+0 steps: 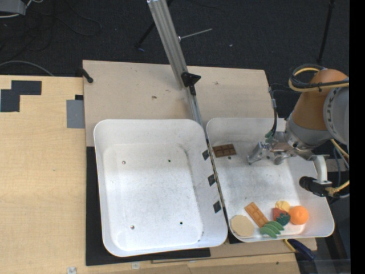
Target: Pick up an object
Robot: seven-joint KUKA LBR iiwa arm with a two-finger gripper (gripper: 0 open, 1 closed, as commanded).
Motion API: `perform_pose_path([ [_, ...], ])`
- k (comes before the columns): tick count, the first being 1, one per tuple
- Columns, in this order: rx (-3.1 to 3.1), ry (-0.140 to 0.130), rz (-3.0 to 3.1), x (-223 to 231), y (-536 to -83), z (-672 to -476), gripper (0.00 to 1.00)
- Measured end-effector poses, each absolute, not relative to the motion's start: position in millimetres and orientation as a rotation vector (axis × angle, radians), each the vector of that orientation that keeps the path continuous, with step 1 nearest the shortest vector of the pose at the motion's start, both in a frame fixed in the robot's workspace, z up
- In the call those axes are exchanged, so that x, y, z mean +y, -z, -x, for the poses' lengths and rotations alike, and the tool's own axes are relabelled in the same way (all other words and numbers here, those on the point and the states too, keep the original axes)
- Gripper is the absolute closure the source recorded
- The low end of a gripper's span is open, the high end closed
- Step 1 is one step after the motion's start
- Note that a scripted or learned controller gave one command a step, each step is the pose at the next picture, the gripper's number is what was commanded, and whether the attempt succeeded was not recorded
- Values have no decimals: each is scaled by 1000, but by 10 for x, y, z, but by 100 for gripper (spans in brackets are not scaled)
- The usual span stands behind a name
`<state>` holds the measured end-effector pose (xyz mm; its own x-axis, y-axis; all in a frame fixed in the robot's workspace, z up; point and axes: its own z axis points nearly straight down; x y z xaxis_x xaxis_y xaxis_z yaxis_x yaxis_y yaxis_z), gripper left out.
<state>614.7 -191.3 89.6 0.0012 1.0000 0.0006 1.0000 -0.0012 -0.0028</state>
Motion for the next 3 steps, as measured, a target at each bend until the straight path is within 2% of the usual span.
perform_pose_path([
  [1, -2216, -2, 2225, -1921, -1013, -6148, 100],
  [2, -2223, 3, 2225, -1873, -1611, -6103, 100],
  [3, -2223, 2, 2224, -1924, -2052, -6144, 100],
])
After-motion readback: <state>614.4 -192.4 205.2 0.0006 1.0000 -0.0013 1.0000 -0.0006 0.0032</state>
